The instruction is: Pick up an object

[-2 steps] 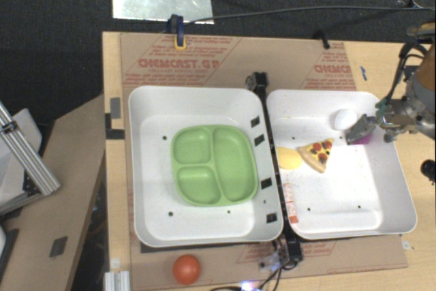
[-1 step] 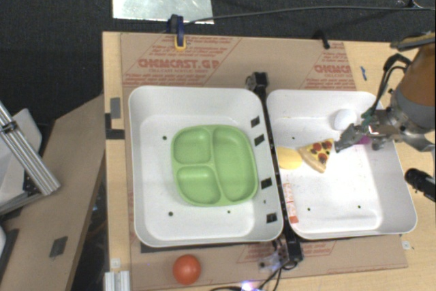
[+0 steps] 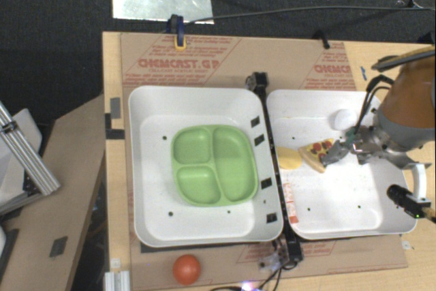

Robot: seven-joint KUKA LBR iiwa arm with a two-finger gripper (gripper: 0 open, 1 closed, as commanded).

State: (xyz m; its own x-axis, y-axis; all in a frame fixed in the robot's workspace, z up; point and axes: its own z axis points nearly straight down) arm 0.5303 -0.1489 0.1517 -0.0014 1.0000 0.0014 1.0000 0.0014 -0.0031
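In the right bin (image 3: 340, 215) lies a toy pizza slice (image 3: 315, 154) with red toppings, and a pale yellow piece (image 3: 289, 159) sits just to its left. A small white round object (image 3: 339, 119) rests further back in that bin. My gripper (image 3: 334, 155) reaches in from the right, low over the bin, with its tip right at the pizza slice's right edge. Its tip partly covers that edge of the slice. The arm's orange band (image 3: 412, 95) shows above the wrist.
The left bin (image 3: 146, 146) holds a green divided plate (image 3: 212, 164). A red-orange ball (image 3: 187, 268) lies on the bench in front of the left bin. A black clamp bar (image 3: 269, 146) runs between the two bins. An aluminium frame (image 3: 27, 160) stands at far left.
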